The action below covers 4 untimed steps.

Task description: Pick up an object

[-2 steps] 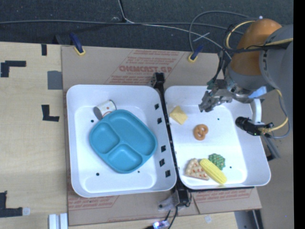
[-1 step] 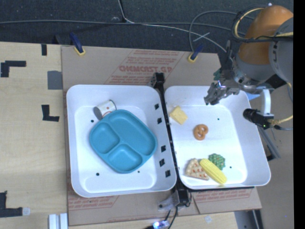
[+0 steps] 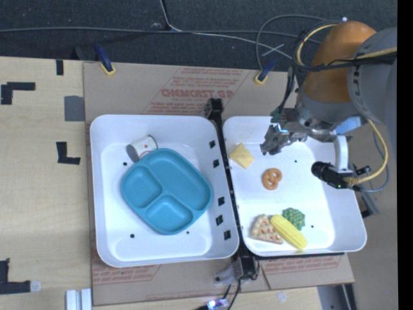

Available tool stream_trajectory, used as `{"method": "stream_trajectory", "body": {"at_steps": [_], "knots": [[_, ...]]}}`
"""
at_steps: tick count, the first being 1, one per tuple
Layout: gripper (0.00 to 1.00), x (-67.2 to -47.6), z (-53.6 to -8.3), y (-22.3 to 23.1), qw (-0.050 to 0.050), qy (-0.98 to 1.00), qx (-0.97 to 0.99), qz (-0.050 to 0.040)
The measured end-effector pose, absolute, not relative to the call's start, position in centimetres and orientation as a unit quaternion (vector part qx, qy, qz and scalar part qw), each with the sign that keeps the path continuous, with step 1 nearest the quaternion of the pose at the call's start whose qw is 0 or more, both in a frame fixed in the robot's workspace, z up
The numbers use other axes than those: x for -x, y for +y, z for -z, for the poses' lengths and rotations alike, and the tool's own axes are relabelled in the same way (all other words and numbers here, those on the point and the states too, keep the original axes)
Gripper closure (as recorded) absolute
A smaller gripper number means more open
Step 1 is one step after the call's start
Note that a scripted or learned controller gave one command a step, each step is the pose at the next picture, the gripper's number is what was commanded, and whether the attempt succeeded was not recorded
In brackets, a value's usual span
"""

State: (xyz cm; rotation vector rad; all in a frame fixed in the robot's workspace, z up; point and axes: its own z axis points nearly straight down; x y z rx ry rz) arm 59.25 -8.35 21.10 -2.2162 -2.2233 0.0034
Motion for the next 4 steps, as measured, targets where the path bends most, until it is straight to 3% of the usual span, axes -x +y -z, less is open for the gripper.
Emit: {"method": "stream_trajectory", "body": {"at_steps": [3, 4], "knots": [[1.0, -51.5, -23.0, 4.9, 0.002, -0.709, 0.705, -0.0007], [1.0, -49.4, -21.4, 10.2, 0.002, -0.709, 0.705, -0.0015]]}}
